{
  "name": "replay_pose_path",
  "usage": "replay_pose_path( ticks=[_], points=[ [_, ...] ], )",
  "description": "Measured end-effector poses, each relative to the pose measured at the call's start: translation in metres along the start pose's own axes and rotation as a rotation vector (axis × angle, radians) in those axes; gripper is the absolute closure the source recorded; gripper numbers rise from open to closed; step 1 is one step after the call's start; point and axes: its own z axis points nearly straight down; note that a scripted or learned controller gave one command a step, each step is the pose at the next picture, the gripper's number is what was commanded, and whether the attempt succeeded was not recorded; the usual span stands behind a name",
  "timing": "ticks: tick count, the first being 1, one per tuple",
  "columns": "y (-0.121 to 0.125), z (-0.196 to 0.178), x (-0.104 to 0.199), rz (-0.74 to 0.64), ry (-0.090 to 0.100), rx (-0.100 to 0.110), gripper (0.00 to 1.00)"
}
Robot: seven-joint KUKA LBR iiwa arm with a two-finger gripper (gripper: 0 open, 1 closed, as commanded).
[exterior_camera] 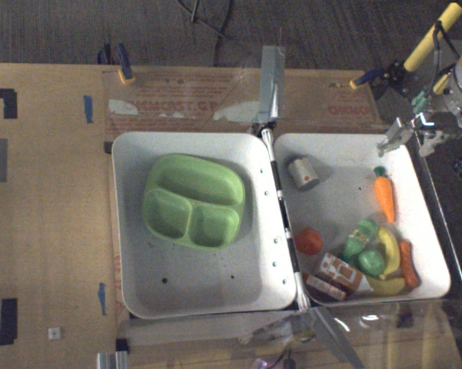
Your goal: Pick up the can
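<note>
The can [302,172] is a small grey cylinder lying on its side in the upper left corner of the right bin [334,198], close to the divider between the bins. My gripper [410,138] hangs over the right bin's upper right corner, well to the right of the can and apart from it. Its fingers are spread open with nothing between them. The arm comes in from the right edge of the view.
An orange carrot [383,194] lies below the gripper. A red tomato [309,241], a green bottle [359,241], a banana [388,260] and a brown carton [334,275] crowd the bin's lower part. A green divided plate [194,201] sits in the left bin [138,283].
</note>
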Motion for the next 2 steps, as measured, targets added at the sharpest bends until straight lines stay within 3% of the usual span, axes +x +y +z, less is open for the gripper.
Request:
replay_pose_path(
  ticks=[1, 2],
  points=[
    [0.019, 0.146, 0.075, 0.012, 0.0, 0.001, 0.0],
    [0.046, 0.177, 0.078, 0.164, 0.0, 0.001, 0.0]
  ],
)
